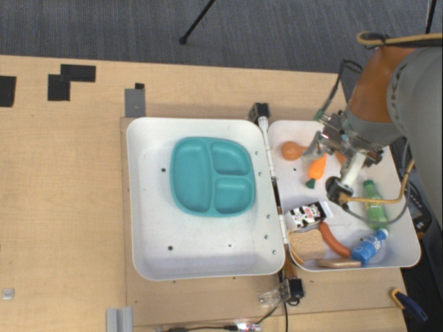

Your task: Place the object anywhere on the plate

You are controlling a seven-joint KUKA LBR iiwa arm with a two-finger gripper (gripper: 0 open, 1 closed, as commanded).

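A teal plate (211, 176) with three compartments lies in the left white bin (149, 206). My gripper (324, 145) hangs over the upper part of the right bin (408, 244), directly above an orange toy carrot (316, 168) with a green tip. The carrot's upper end is at the gripper; whether they touch is hidden. An orange rounded fruit (291, 150) lies just left of the gripper. The arm's grey and orange body covers the bin's upper right corner.
The right bin also holds a green bottle (374, 204), a blue bottle (371, 246), a slice of bread (309, 245), a red sausage (330, 239) and a black and white card (306, 215). A raised divider (271, 178) separates the bins.
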